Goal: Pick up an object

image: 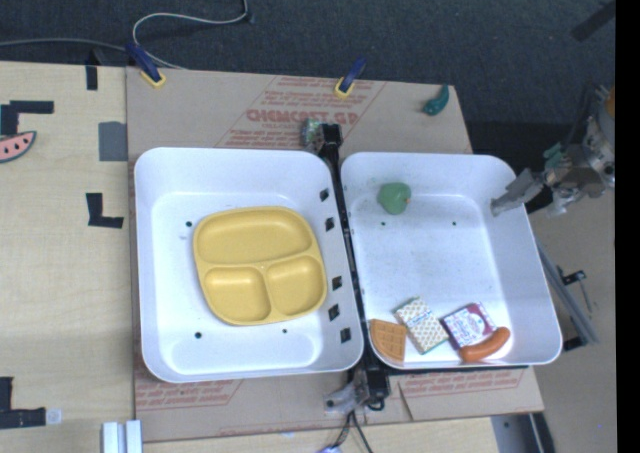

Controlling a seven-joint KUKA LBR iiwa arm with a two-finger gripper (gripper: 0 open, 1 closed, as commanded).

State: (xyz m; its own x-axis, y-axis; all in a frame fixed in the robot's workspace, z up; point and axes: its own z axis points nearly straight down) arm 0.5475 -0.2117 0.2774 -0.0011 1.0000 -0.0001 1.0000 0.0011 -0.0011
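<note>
A yellow tray [262, 264] with three parts lies in the left bin [160, 341]; two yellow clips [150, 69] sit on the cardboard [220, 111].

A pale wooden counter [60, 271] is carrying a brown cardboard sheet [290, 111] with red print, and two yellow clamps [150, 69] are gripping the sheet's far edge. Black tape marks [100, 211] are lying on the wood at the left. Dark carpet-like floor [400, 1] is spreading beyond the counter (a thin pale cable [195, 19] is looping across it). Even light is falling over everything.
</note>
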